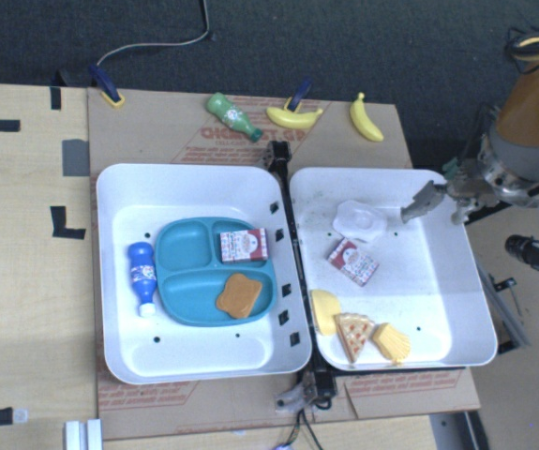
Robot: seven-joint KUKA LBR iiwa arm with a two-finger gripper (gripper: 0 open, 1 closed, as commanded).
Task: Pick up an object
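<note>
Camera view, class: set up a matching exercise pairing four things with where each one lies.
Things:
1. blue bottle
2. toast slice
3. pizza slice
4. green bottle

Places:
A. on the cardboard behind the bins
B. right bin, near front wall
C. on the blue tray
D. left bin, left of the tray

Pairs: 1-D, 2-C, 3-B, 4-A

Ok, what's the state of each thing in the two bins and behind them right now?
gripper: over right bin, holding nothing
blue bottle: lying, left bin
milk carton: on blue tray
toast: on tray
red packet: flat, right bin
green bottle: lying behind the bins
</note>
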